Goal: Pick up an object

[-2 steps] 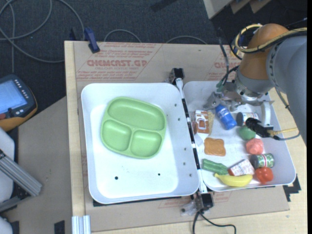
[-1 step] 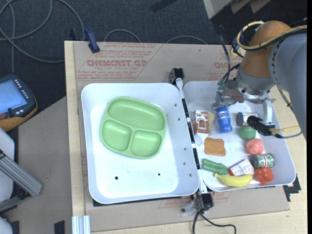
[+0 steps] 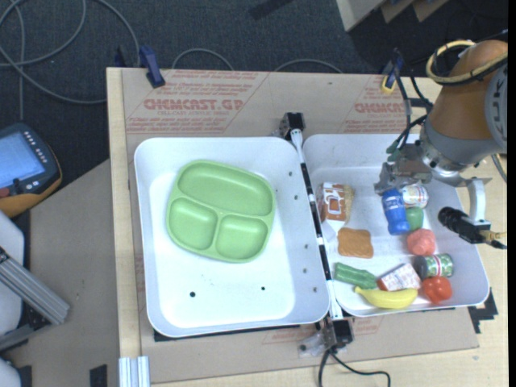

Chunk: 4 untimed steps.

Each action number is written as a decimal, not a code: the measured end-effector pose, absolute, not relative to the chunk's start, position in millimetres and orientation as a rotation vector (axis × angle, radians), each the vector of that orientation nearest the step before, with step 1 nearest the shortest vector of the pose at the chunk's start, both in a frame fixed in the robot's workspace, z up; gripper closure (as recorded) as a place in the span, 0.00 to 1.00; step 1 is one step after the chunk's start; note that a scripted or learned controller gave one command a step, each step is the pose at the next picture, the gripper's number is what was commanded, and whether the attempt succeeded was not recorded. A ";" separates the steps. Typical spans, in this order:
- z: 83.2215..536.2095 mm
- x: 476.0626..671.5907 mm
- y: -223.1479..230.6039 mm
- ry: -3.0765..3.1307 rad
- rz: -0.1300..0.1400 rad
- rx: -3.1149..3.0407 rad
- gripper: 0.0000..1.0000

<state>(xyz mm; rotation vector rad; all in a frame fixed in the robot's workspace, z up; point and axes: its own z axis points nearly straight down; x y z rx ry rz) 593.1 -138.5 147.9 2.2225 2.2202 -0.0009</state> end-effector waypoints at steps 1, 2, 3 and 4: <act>147.0 592.8 -137.6 2.222 -0.001 2.223 0.00; 107.8 593.4 -167.6 2.222 0.002 2.219 0.00; 84.1 562.1 -173.4 2.222 -0.002 2.224 0.00; 123.9 637.6 -199.7 2.224 0.003 2.218 0.00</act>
